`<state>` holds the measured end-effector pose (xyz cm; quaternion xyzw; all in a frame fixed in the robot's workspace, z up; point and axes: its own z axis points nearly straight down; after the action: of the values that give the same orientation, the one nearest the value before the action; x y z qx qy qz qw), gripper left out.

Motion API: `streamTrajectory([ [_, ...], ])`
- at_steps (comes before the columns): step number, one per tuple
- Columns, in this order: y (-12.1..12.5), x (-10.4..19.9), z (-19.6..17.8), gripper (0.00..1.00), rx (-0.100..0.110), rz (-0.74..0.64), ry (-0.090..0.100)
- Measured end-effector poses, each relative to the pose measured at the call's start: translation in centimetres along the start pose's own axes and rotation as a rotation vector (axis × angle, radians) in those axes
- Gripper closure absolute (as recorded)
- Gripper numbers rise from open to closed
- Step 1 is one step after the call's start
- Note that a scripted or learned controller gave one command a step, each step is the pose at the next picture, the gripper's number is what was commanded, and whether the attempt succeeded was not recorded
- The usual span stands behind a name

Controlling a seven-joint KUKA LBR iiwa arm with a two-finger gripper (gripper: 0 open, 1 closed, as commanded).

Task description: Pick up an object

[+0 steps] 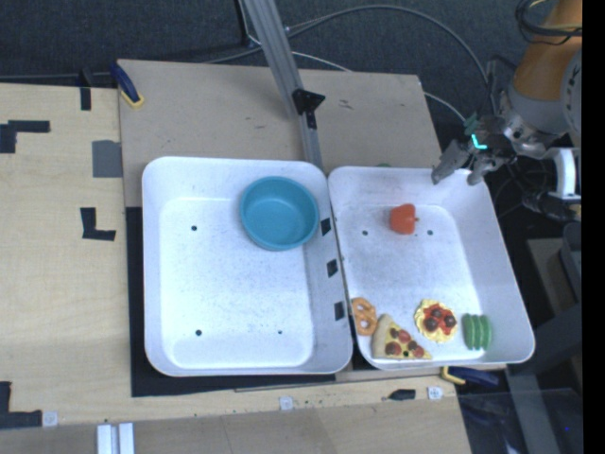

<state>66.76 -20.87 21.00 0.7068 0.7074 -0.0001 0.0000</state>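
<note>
**Hovering at right bin's far corner, nothing picked yet**

My gripper (460, 167) sits over the far right corner of the right bin (492, 253), w/ nothing between the fingers; can't tell if they're wide or narrow from this angle.

Risks, as I judge them: closest target is the small red-orange object (404, 218), rounded, so it could roll or squirt out if I close off-centre. Coming down too near the bin wall could clip the rim. The pretzel (363, 315), pizza slice (397, 340), round pizza toy (436, 321) and green piece (476, 331) are crowded at the near edge, so a grab there may catch two.

Red-orange object lies in the bin's far half, near my gripper but apart, toward the left bin (189, 282), which holds a blue bowl (278, 213).
</note>
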Motion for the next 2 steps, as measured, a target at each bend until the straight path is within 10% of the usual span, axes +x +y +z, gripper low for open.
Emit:
streamTrajectory([
  [2, -0.1, 0.4, 6.3, 0.0, 0.006, 0.0, 0.001],
])
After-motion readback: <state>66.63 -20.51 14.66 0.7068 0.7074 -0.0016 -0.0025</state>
